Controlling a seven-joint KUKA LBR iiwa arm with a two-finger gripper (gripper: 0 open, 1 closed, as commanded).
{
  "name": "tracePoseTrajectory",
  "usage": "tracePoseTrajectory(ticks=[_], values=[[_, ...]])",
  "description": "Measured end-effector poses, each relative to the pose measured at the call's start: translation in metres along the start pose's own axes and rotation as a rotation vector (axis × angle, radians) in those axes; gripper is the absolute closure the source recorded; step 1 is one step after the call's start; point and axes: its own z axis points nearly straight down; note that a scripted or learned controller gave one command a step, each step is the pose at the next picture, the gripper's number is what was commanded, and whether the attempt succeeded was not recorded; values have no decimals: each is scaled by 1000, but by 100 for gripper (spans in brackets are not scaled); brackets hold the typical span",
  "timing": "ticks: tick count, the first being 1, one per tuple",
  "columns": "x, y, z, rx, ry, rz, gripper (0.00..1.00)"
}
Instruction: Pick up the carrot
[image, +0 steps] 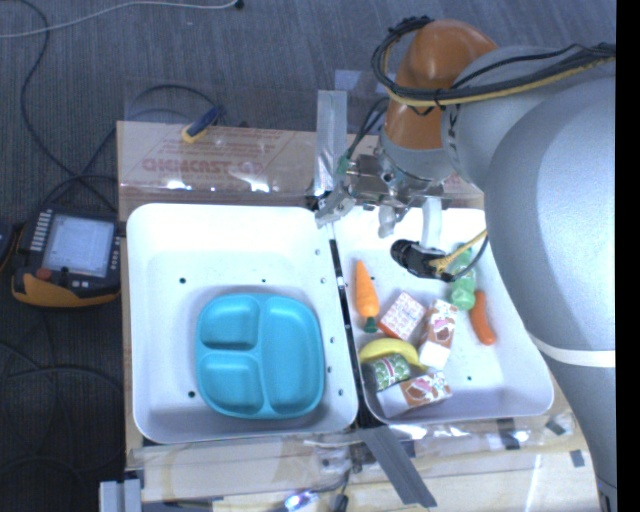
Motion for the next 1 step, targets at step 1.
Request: tracePoseTrajectory(ticks=[1], values=[[-44,-48,20,2,-2,18,0]])
